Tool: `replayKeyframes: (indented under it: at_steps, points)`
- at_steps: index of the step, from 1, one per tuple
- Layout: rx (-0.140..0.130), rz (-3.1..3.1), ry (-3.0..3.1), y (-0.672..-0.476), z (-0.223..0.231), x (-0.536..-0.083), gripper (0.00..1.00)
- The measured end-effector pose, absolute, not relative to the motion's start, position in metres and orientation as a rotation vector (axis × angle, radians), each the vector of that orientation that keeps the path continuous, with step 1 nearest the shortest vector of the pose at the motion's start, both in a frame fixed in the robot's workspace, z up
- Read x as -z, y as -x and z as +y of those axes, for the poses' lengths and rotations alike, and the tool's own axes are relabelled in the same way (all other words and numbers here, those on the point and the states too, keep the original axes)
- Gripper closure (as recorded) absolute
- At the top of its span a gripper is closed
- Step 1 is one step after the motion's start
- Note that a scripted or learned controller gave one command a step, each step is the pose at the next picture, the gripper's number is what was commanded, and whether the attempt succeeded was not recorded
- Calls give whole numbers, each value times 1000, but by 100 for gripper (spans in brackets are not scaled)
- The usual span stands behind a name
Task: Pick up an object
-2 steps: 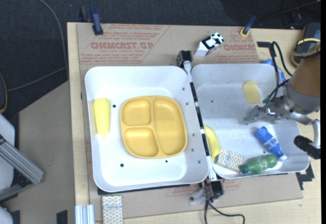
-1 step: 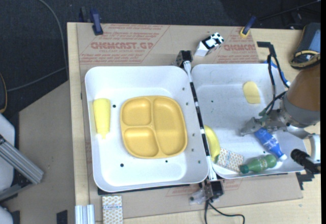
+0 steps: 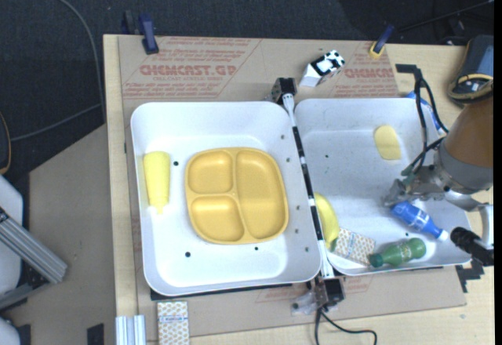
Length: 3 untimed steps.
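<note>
the gripper [image 3: 400, 193] hung low in the right bin [image 3: 345, 128]; i could not tell its state. a blue bottle [image 3: 416, 219] lay just below it, a green bottle [image 3: 398, 252] beyond.

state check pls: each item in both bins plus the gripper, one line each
yellow divided plate: flat, right way up, left bin, nothing in its compartments
yellow corn-like piece: lying beside the plate, left bin
small yellow piece: lying apart, right bin
banana: lying against the right bin's left wall
green bottle: on its side
blue bottle: on its side, under the gripper
gripper: low in the right bin, grip unclear
</note>
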<state>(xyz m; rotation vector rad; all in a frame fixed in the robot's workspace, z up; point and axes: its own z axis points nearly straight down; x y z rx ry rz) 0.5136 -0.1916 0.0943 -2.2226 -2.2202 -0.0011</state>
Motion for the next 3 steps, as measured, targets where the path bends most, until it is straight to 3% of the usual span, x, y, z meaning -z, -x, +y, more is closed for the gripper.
replayKeyframes:
  at_steps: [1, 2, 3]
  points:
    - [2, -2224, 2221, -561, -159, -100, 100]
    - [1, -2223, 2222, -561, -160, -100, 0]
    - [-2, -2219, 2220, -539, -162, -84, 0]
